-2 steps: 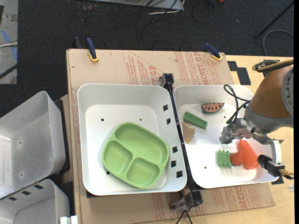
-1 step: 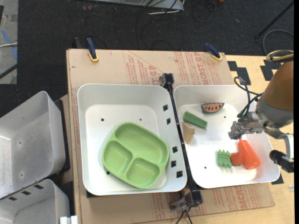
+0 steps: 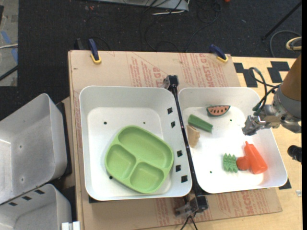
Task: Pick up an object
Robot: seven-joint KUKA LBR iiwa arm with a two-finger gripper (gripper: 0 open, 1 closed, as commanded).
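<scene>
The dark metal gripper [image 3: 251, 126] hovers above the orange plastic squeeze-bottle toy [image 3: 254, 159]; whether it is spread or pinched, I cannot tell; descending off-centre, it may knock the toy aside.

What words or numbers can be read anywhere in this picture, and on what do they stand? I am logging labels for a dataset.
Red print on the brown board under the bins: rows of letters, upside down and faded, too blurred to read for certain.
Red print along the board's near right corner: also too blurred to read.
Green divided plate, toys in the right bin, and gripper: no lettering that I can see.
</scene>
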